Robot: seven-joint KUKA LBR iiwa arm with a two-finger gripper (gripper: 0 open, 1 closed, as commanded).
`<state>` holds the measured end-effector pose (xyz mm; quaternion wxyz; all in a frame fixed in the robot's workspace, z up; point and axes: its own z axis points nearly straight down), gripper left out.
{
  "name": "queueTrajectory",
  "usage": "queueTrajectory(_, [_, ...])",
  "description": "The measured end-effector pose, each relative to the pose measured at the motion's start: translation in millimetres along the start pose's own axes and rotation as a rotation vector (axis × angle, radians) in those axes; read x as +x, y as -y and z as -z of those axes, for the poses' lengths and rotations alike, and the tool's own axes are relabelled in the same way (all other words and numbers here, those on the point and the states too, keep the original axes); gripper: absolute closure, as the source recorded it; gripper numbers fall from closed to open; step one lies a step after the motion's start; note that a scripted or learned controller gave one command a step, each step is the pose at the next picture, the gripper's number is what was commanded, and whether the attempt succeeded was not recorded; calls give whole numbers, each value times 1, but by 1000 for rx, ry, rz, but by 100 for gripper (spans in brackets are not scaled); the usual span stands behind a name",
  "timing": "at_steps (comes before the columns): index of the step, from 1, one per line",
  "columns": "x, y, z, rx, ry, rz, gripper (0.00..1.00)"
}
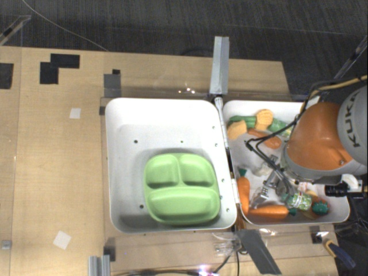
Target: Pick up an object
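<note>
The arm [322,140] leans over the right bin [339,214], crowded with toy food. Its hand [269,190] hangs just above a carrot [268,212]; how far open, I cannot tell. Best drop straight, centred on it.

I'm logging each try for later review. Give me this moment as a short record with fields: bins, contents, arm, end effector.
left bin: holds a green divided tray
right bin: crowded with toy food, including carrots along its left and near sides
arm: reaches in over the right bin, orange band above the wrist
end effector: low among the items near the carrots
grasp: cannot tell; nothing is clearly seen between the fingers
</note>
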<state>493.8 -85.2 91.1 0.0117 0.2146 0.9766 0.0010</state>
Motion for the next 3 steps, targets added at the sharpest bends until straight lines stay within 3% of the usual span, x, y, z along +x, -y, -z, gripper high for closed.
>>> queueTrajectory(1, [-5,-2,14,-5,17,5,100])
queueTrajectory(2, [-6,17,82,1,-11,442,100])
queueTrajectory(3, [-5,17,81,0,-13,442,0])
